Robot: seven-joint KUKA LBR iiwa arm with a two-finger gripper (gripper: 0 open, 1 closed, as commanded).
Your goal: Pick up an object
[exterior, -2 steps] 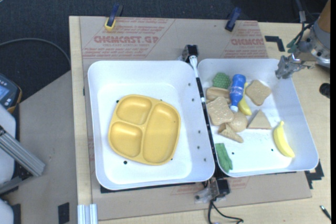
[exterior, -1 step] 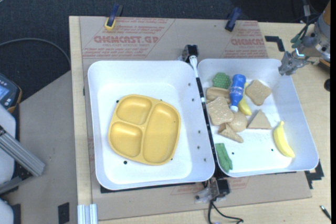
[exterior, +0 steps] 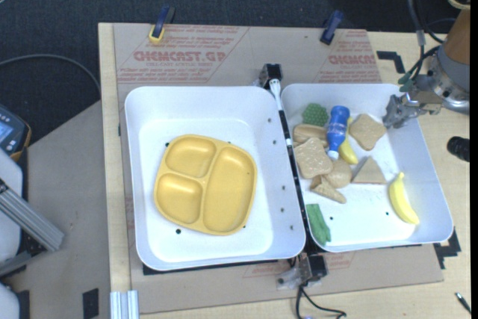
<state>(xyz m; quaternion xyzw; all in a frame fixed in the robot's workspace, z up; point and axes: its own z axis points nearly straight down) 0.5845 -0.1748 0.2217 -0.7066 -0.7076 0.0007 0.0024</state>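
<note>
While the hand [exterior: 396, 113] hovers over the right white plastic bin's [exterior: 437, 190] far rim, its grip is unreadable.
Two yellow toy bananas [exterior: 403, 199] lie inside; the left bin [exterior: 142, 160] bears one yellow sectioned plate [exterior: 205, 184].

A yellow plastic three-compartment plate [exterior: 205, 184] lies in the left white bin [exterior: 142, 112], well away from the gripper. Blue clamps [exterior: 331, 27] grip the brown cardboard-covered worktop [exterior: 224, 52] behind it.
</note>
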